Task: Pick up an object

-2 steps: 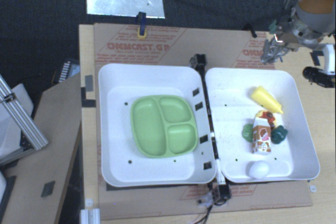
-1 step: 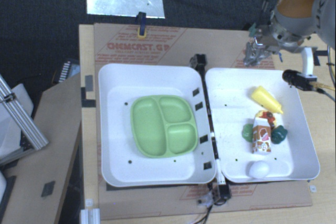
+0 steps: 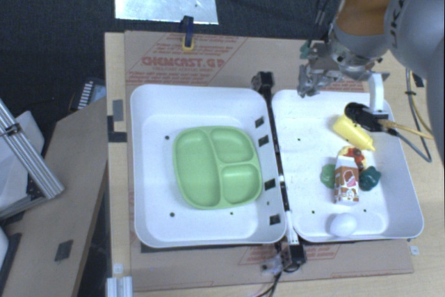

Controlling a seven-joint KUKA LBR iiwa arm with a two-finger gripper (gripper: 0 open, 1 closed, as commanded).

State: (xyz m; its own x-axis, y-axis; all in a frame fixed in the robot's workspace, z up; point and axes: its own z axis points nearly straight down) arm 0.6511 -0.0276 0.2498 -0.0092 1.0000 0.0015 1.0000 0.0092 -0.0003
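Bench (image 3: 118,52), your items left to right:

1. Left bin (image 3: 149,149): a green three-part tray (image 3: 215,167), lying flat near the middle.
2. Right bin (image 3: 306,149): a green lump (image 3: 327,174) touching a small carton (image 3: 347,177), a dark green piece (image 3: 368,178) on the carton's right; a yellow banana (image 3: 353,132) further back; a white egg (image 3: 342,225) near the front rim.
3. Gripper (image 3: 309,88): over the right bin's back left corner, well apart from every item. You cannot tell how the jaws stand.
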